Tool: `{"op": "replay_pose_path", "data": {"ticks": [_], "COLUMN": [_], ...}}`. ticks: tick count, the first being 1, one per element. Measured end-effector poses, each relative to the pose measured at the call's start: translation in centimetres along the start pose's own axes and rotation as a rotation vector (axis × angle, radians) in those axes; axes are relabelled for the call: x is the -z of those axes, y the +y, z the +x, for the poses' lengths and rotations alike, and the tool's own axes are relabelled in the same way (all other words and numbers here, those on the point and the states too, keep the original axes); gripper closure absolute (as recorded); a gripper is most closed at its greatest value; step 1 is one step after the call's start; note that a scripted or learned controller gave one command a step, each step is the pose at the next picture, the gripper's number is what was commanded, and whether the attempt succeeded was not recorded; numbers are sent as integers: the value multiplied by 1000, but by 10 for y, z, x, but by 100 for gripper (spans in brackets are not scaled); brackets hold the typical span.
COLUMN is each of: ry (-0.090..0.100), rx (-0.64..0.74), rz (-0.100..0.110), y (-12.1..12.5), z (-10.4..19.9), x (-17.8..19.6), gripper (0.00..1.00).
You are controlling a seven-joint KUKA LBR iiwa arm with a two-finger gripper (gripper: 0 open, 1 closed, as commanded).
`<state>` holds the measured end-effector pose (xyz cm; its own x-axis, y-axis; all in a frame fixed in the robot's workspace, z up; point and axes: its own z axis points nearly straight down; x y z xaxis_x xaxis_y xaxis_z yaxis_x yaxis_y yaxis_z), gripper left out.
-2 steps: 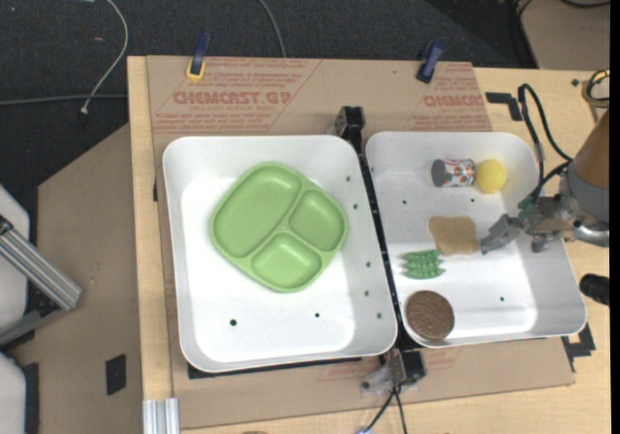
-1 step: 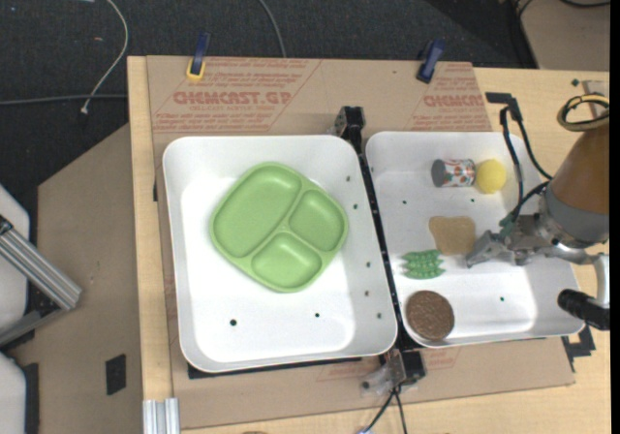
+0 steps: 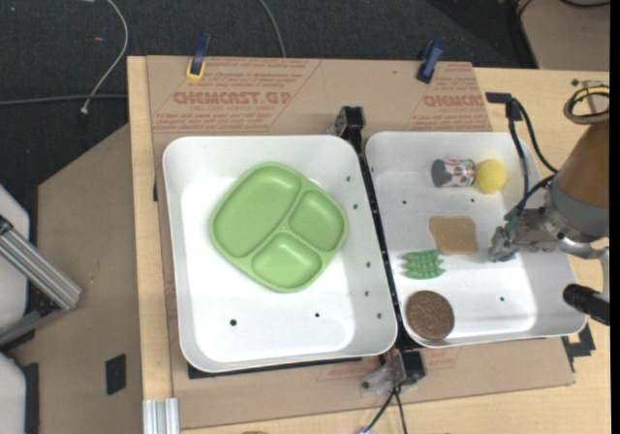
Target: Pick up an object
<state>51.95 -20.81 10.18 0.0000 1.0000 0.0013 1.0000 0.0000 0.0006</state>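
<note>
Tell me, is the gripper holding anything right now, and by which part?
Nothing is seen held. The gripper sits low in the right bin, just right of the tan square, with no object visible in it.

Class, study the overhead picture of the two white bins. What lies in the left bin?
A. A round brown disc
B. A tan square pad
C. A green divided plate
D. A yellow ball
C: the green divided plate lies by itself in the left bin, while the yellow ball, round brown disc and tan square pad are all in the right bin.
</note>
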Motion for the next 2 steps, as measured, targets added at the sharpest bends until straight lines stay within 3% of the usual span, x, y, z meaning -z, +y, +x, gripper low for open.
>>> {"op": "replay_pose_path", "data": {"ticks": [2], "ry": [-5], "rx": [0], "rz": [-6], "y": [1], "z": [-15], "x": [116], "gripper": [100]}}
